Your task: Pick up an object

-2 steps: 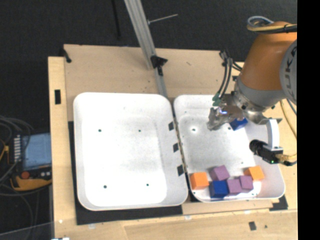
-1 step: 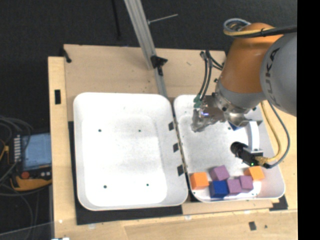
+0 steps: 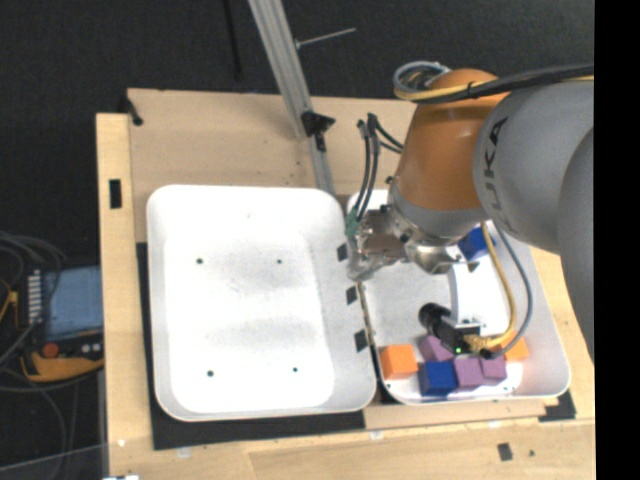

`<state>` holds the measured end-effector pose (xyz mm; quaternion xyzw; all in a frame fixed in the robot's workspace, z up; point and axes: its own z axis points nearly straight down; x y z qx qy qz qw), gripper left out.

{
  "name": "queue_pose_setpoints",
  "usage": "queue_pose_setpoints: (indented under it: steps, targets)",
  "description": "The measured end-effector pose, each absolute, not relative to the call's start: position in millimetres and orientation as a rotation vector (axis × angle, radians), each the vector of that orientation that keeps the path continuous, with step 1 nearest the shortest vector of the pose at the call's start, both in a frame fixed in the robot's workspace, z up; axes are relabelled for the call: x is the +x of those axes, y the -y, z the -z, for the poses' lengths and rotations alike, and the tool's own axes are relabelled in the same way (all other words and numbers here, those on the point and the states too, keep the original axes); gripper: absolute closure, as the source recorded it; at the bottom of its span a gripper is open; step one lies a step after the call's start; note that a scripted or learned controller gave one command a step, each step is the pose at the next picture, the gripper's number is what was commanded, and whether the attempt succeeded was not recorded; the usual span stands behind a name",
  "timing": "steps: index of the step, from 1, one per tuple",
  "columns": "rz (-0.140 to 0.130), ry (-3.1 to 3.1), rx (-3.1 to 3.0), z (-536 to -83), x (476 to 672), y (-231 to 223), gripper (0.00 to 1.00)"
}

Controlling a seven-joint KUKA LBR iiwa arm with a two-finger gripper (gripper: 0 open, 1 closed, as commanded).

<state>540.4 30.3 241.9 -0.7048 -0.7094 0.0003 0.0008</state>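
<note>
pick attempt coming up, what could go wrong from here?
1. The orange block, blue block and purple blocks sit packed together at the near end of the right bin. A grasp may find no gap, or shove neighbours instead.
2. They lie close to the bin wall, so a descent could clip the rim.
3. The arm hides much of that bin from the camera, so a hold may be hard to confirm.

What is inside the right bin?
At its near end: an orange block, a blue block and purple blocks. The arm covers much of the bin beyond; contents there are hidden.
</note>
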Motion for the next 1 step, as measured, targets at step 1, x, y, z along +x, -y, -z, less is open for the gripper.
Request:
queue_pose_setpoints:
  steps: [1]
  targets:
    - [0.0,2.228,-2.213,-238.0,531.9,-72.0,1.0]
